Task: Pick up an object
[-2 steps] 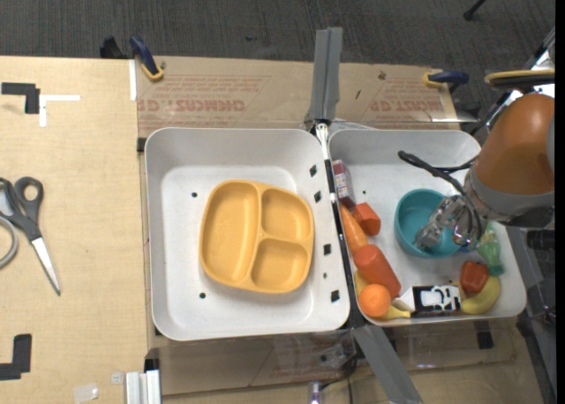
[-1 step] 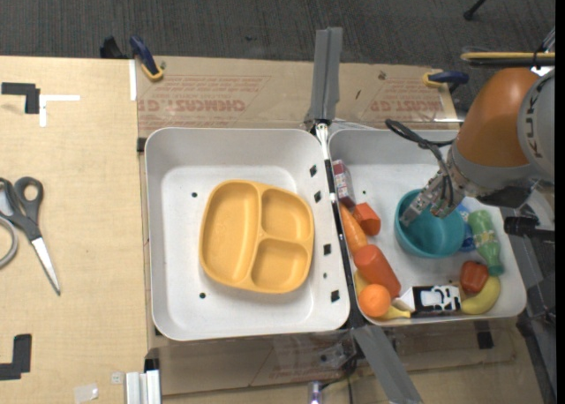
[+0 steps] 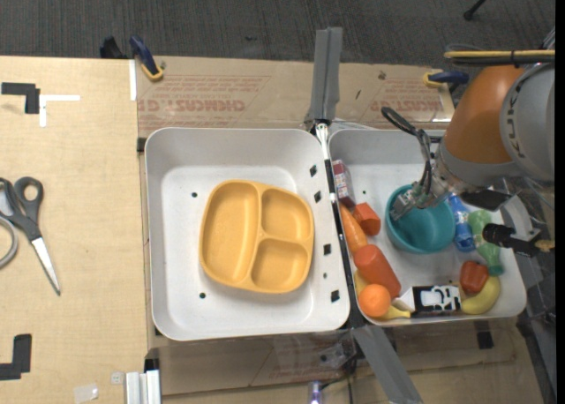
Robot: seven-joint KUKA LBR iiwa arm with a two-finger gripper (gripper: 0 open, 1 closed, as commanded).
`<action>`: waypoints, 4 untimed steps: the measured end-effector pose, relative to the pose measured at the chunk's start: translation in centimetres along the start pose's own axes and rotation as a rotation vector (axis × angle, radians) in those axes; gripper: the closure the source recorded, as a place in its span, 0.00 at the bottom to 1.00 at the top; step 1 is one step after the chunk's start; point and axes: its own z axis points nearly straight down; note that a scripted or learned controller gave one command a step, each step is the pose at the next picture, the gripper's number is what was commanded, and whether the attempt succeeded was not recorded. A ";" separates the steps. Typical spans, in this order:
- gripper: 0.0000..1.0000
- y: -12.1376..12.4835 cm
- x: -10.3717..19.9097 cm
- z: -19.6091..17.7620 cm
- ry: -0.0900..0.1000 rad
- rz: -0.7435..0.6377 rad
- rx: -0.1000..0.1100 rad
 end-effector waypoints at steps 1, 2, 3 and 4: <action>1.00 6.8 -2.9 -0.1 -0.001 0.311 -0.001; 1.00 2.0 -11.8 -6.1 -0.004 0.030 -0.002; 1.00 -0.5 -6.5 -0.2 -0.001 -0.199 -0.003; 0.00 0.0 -6.8 -1.2 -0.015 -0.199 -0.016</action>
